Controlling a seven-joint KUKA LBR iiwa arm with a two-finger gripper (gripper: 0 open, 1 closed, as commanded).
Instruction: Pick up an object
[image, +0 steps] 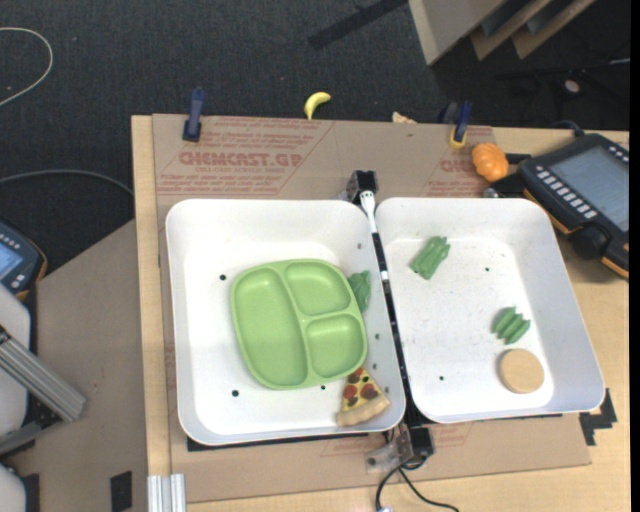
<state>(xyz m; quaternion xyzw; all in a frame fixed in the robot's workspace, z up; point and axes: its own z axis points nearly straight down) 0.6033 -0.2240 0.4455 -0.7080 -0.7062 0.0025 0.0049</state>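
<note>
Two white bins sit side by side on a cardboard-topped bench, with a pizza slice (361, 396) and green tray (298, 322) left, green pieces (430, 257) and a round cookie (521, 370) right, all seemingly unpicked; the gripper's state cannot be told.

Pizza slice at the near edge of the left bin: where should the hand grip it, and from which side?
Probably from straight above, fingers closing across the pizza slice at its narrower middle. It lies flat, its crust end close to the left bin wall's near corner and its tip close to the green tray, so a sideways approach looks blocked. Its thinness makes any grip uncertain.
</note>
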